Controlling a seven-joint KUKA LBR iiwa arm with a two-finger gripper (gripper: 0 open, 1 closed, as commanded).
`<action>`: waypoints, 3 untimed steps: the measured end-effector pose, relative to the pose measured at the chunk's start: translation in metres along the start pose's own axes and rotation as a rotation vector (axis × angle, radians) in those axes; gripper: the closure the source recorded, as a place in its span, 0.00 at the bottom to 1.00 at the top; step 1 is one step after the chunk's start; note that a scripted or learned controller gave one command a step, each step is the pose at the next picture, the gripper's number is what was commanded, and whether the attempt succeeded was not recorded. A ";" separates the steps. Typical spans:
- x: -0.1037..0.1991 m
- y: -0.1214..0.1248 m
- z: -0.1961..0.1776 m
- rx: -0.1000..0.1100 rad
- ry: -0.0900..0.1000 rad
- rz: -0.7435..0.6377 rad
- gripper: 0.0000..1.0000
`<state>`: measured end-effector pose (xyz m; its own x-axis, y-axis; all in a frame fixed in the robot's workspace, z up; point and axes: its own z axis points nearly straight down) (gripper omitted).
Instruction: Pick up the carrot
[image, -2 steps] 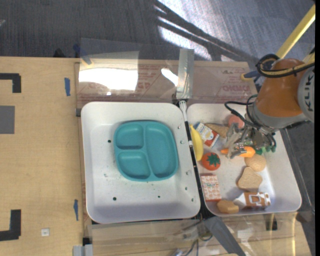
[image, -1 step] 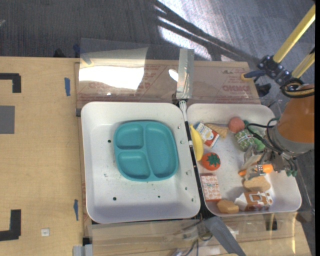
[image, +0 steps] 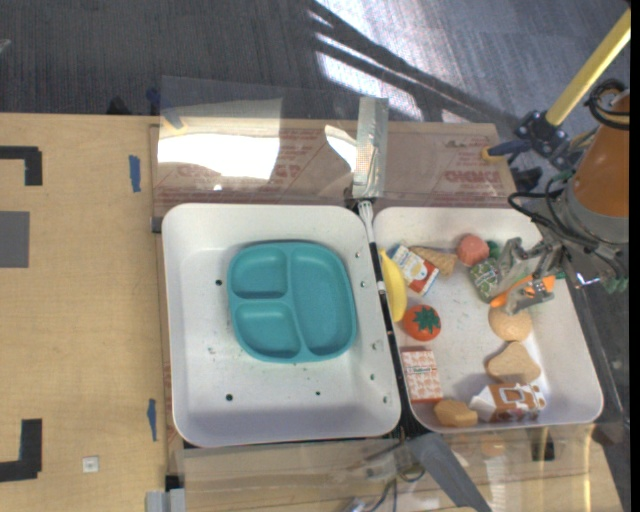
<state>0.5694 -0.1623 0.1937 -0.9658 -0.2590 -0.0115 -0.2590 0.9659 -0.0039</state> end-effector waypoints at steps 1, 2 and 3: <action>-0.002 0.001 -0.010 0.002 -0.007 0.000 1.00; -0.005 0.001 -0.022 0.005 -0.015 -0.001 1.00; -0.007 0.001 -0.033 0.009 -0.024 -0.001 1.00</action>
<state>0.5757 -0.1596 0.2268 -0.9650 -0.2598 -0.0358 -0.2595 0.9657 -0.0125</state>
